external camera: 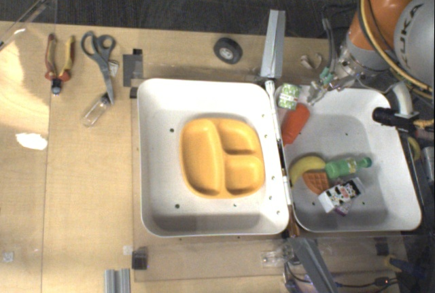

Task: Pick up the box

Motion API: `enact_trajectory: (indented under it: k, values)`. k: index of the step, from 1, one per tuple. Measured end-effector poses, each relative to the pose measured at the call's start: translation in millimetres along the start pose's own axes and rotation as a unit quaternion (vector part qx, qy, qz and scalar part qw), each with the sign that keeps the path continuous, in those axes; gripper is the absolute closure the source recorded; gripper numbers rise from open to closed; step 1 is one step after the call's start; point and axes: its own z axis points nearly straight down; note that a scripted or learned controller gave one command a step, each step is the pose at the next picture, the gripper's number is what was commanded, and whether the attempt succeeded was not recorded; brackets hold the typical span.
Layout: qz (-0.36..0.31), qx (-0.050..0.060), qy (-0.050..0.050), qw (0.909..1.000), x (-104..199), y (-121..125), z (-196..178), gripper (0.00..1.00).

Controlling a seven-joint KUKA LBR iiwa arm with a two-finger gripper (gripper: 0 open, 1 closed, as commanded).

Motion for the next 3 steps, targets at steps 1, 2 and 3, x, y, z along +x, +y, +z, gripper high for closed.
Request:
enact_trajectory:
  k: [1,2,3]
  values:
    - [0.096,0.002,0.001,0.9954,72.1,25.5,0.3,1.00]
    - [-0.069,0.001,0.001,0.9976,98.9,-32.1,-0.8,1.00]
    - [0.138,0.001,0.000,0.9905,70.1,14.2,-90.5,1.00]
